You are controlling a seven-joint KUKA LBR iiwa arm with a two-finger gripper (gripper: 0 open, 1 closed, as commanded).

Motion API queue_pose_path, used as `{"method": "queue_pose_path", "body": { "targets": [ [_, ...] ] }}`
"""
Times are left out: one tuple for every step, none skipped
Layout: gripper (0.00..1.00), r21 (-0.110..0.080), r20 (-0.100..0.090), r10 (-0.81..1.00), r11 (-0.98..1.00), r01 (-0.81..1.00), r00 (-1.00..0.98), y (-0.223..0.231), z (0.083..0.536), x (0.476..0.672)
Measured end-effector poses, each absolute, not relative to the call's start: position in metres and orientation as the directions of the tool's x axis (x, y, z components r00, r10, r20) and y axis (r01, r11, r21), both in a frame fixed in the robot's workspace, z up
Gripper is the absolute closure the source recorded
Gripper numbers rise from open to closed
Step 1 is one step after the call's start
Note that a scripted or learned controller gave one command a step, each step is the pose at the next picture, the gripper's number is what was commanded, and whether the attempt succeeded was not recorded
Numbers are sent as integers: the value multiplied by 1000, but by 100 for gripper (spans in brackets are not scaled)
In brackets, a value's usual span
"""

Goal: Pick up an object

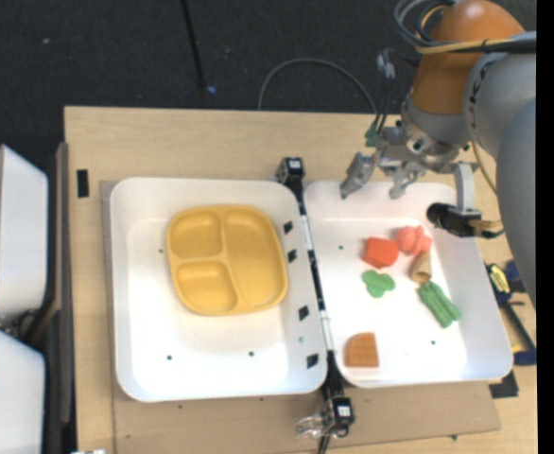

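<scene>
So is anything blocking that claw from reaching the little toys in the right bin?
Nothing visible does. The end effector hangs over the right white bin's far edge, fingers spread, with bare floor between it and the nearest pieces, the red block and pink lump.

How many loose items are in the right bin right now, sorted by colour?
Red or pink: 2, a red plastic block and a pink rounded toy piece.
Green: 2, a small green lobed toy piece and a long green ridged toy piece.
Brown or tan: 2, a flat orange-brown square piece and a small tan cone-like piece.
Total: 6.
</scene>
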State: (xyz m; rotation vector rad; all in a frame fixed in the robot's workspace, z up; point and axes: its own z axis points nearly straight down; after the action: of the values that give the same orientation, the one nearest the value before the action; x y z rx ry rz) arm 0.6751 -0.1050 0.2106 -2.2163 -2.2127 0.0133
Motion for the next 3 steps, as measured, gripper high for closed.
{"method": "queue_pose_path", "body": {
  "targets": [
    [0,2,1,1000,1,1000,-1,-105,220,678],
    [0,-1,-2,1000,-1,1000,1,-110,160,673],
    [0,-1,-2,1000,-2,1000,2,-111,108,673]
  ]
}}
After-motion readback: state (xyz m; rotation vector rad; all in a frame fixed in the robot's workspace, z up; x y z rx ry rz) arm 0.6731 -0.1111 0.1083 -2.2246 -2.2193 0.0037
